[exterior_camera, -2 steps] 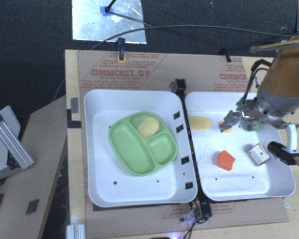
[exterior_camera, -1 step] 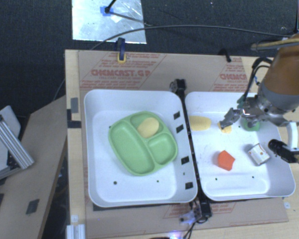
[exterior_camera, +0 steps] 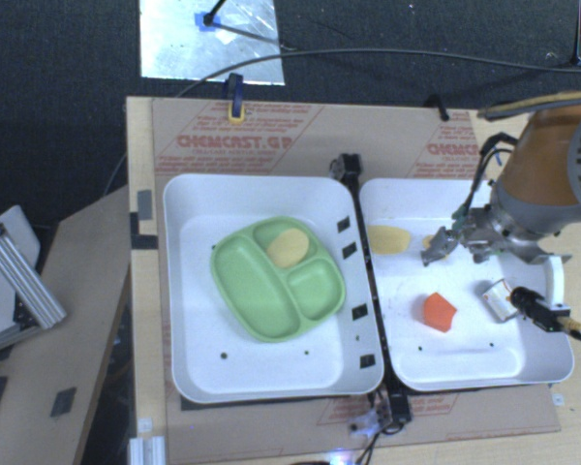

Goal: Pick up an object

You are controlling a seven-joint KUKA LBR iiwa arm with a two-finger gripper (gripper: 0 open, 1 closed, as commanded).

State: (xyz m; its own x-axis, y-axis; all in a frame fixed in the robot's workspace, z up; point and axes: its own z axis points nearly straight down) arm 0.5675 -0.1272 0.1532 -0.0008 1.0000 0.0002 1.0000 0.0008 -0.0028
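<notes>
Nothing picked up yet, we're hovering in the right bin (exterior_camera: 465, 371).
Gripper (exterior_camera: 438, 250) jaws look slightly apart and empty; orange block (exterior_camera: 439, 312) waits at 6 o'clock.

Single fixed camera, mounted above the bench (exterior_camera: 271, 129) and looking down at a slant from a moderate distance. Both white bins fit in frame side by side: the left bin (exterior_camera: 189, 289) toward 9 o'clock, the right bin (exterior_camera: 465, 356) toward 3 o'clock. The arm (exterior_camera: 552, 168) enters from 3 o'clock. Dark floor (exterior_camera: 58, 66) lies toward 12 o'clock.
</notes>
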